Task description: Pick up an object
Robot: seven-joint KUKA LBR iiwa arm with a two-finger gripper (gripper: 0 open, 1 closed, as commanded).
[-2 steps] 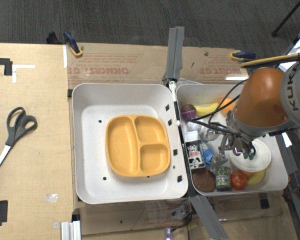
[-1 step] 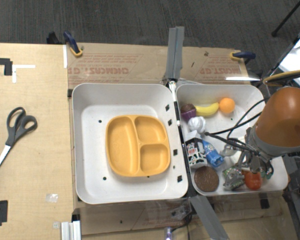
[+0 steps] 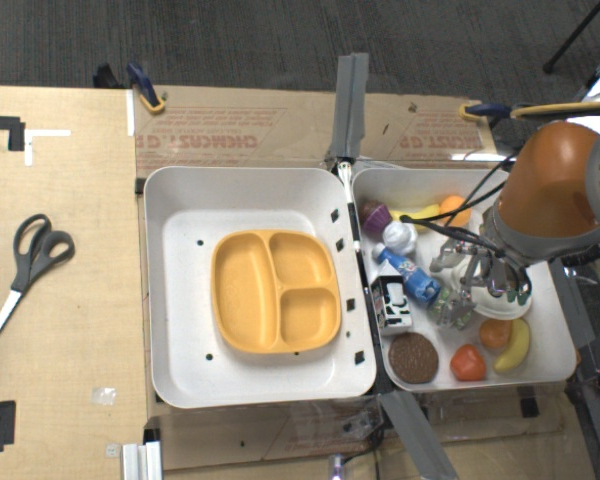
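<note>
My gripper point(image 3: 472, 286) hangs low in the middle of the right bin point(image 3: 555, 368), under the orange-banded wrist point(image 3: 550, 183). Just below it lies a small clear greenish object point(image 3: 450, 313). A blue and white bottle point(image 3: 408, 273) lies to its left and a black and white box point(image 3: 392, 303) sits by the bin's left wall. Along the front are a brown round disc point(image 3: 414, 357), a red tomato point(image 3: 468, 363), an orange fruit point(image 3: 495, 334) and a banana point(image 3: 515, 346). A purple item point(image 3: 377, 216) and a yellow item point(image 3: 425, 211) lie at the back.
The left bin point(image 3: 170, 268) holds a yellow divided plate point(image 3: 276, 291). Scissors point(image 3: 25, 263) lie on the wooden bench at far left. A grey bar point(image 3: 349, 108) stands behind the gap between the bins. Dark cables point(image 3: 450, 230) run from the wrist over the back of the right bin.
</note>
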